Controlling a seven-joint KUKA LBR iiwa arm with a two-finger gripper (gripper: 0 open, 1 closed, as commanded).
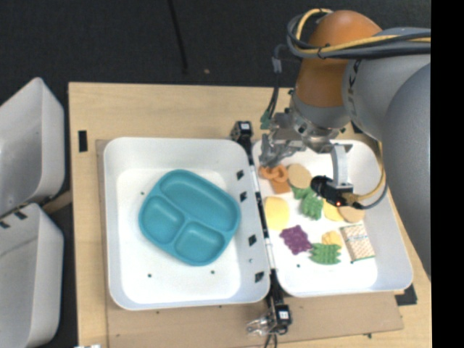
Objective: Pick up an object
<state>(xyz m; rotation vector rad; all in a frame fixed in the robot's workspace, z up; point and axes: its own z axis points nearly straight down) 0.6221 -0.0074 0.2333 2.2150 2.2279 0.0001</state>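
End effector (274, 153) seemingly over orange piece (273, 172)

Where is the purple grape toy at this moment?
In the camera view the purple grape toy lies in the right bin, near its middle, just below the yellow piece and left of the green leafy toy.

Background: light wooden bench top (87, 114); dark carpeted floor (145, 27) behind; two white moulded units (25, 143) at the left edge.
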